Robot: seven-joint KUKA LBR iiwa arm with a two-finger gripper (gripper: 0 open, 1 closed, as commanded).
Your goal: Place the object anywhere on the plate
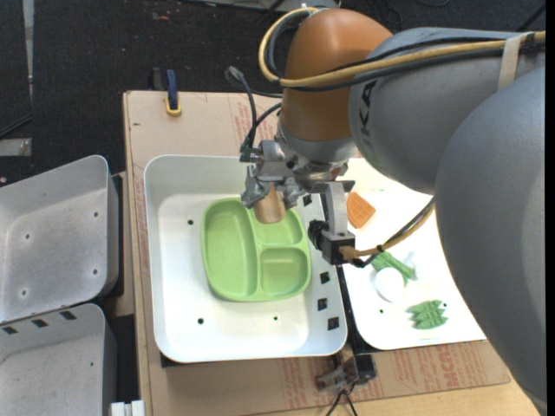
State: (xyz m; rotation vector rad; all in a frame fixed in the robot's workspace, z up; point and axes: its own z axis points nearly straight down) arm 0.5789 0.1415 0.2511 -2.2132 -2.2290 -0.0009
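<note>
Tan, smooth and stiff-looking, the object [270, 206] sits pinched between my gripper [268, 199] fingers above the green plate [251, 254], far edge. I judge it light, maybe slippery, best held across its middle

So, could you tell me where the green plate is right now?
The green plate lies in the left white bin, toward its right side, with the gripper above its upper right edge.
</note>
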